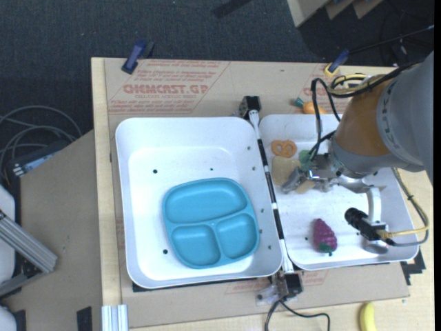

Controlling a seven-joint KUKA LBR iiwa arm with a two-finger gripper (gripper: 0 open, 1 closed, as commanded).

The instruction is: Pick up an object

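Lowering onto the green piece, gripper fingers look apart, I'd centre it before closing

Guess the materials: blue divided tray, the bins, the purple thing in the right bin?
Blue divided tray: likely molded plastic, uniform colour, soft sheen, rounded compartments. Left bin and right bin: probably thin formed white plastic, smooth, with rolled rims and rounded corners. Purple object: looks like a toy fruit with a bumpy surface and a green tip, perhaps plastic or rubber; too small to tell.
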